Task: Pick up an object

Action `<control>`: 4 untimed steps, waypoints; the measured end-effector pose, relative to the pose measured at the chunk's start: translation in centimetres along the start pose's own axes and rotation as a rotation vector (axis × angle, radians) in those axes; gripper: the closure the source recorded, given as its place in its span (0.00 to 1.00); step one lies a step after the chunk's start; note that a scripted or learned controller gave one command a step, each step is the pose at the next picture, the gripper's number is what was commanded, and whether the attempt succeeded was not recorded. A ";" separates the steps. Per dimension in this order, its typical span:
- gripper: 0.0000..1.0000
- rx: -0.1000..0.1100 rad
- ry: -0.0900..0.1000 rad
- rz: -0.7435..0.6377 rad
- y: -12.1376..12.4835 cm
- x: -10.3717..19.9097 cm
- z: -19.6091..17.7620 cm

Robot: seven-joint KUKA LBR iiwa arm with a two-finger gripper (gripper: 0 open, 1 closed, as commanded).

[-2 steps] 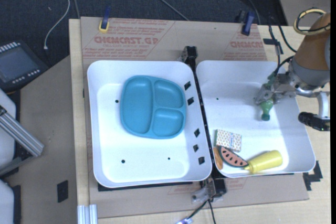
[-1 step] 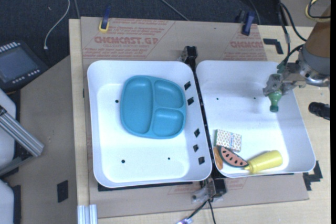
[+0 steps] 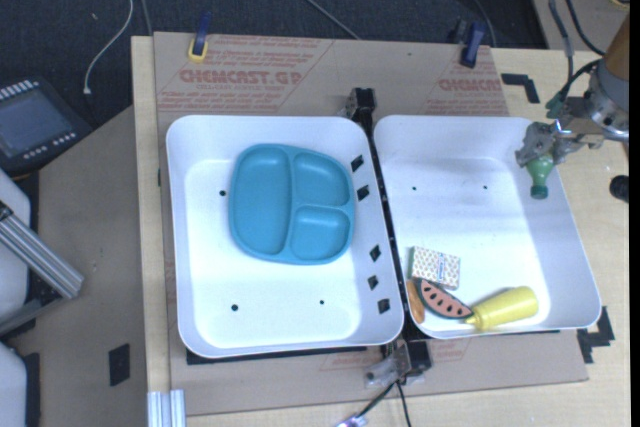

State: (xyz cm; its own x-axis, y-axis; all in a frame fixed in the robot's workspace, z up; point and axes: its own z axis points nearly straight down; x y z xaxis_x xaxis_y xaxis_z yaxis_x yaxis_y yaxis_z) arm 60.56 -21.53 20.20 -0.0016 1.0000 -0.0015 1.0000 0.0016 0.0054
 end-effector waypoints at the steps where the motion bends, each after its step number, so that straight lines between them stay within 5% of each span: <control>1: 1.00 0.000 0.000 0.000 0.4 -0.2 -4.5; 4: 1.00 0.009 0.005 -0.005 -3.0 16.1 -2.9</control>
State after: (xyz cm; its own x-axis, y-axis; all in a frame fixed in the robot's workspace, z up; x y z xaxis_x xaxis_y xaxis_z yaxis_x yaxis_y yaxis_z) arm 57.51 -5.48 23.07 -0.0062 1.0000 0.0037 1.0000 0.0062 -0.0041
